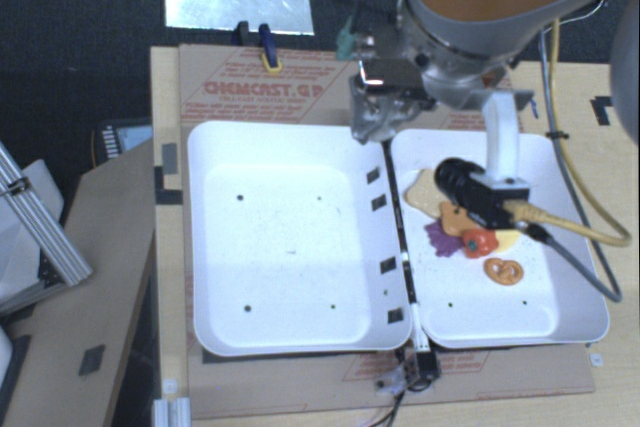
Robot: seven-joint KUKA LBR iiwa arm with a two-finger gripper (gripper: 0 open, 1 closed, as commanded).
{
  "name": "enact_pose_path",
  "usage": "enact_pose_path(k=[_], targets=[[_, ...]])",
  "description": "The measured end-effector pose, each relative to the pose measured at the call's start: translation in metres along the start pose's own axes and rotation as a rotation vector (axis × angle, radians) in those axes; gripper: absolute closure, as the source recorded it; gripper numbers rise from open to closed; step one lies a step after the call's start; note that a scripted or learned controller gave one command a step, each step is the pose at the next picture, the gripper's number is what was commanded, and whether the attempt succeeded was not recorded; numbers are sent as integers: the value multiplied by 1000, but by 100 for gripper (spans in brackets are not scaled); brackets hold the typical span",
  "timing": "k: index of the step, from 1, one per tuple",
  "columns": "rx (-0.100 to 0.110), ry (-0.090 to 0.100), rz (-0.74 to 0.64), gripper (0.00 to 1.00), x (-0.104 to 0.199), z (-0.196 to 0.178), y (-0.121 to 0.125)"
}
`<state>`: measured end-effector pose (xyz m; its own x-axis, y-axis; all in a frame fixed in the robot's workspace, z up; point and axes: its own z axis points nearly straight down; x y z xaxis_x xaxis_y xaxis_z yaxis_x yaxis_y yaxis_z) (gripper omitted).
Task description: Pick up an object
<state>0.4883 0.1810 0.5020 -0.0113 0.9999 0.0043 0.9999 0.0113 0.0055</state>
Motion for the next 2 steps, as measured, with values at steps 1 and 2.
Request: enact_pose_path(k=[1, 2], targets=[[1, -1, 4, 100, 34, -35, 3], [5, -2, 5, 100, 55, -29, -2]])
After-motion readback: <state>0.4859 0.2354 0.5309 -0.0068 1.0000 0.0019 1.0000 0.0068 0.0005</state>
